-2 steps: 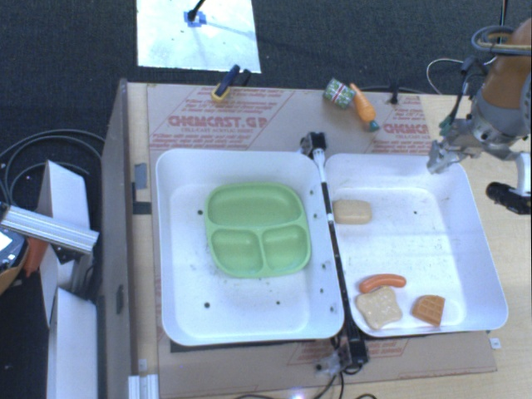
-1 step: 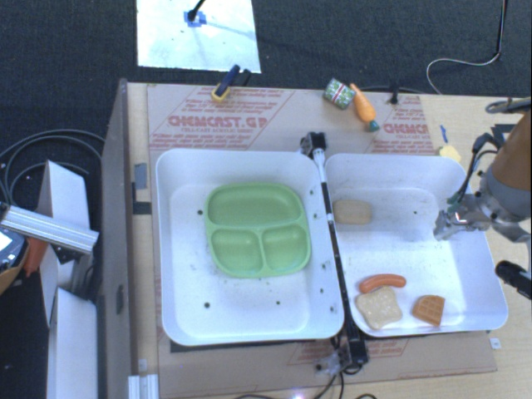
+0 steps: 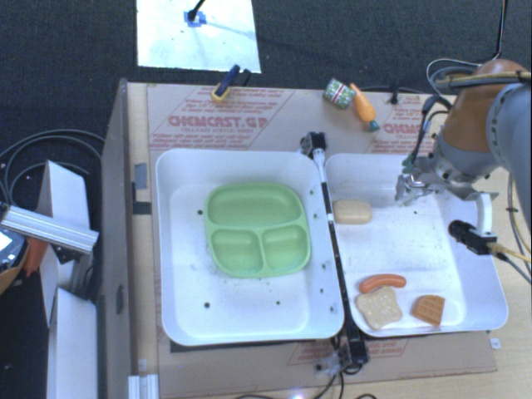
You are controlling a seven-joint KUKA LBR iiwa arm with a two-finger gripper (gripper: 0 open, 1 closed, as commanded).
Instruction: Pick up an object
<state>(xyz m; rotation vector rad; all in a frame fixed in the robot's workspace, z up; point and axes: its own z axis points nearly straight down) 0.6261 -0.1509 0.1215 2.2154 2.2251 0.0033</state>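
Observation:
The right bin (image 3: 465,248) holds a pale beige bread roll (image 3: 352,213) near its left wall. At its front lie a red sausage (image 3: 382,283), a slice of toast (image 3: 380,307) and an orange waffle piece (image 3: 429,309). My gripper (image 3: 409,188) hangs over the far part of the right bin, to the right of the roll and apart from it, with nothing visibly held. The grey arm with its orange band (image 3: 474,110) reaches in from the right.
A green divided plate (image 3: 256,228) lies in the left bin (image 3: 179,248). Behind the bins on the cardboard are a green can (image 3: 339,92), a toy carrot (image 3: 364,106) and a yellow-black tool (image 3: 224,86). A black clamp (image 3: 314,144) sits on the divider between the bins.

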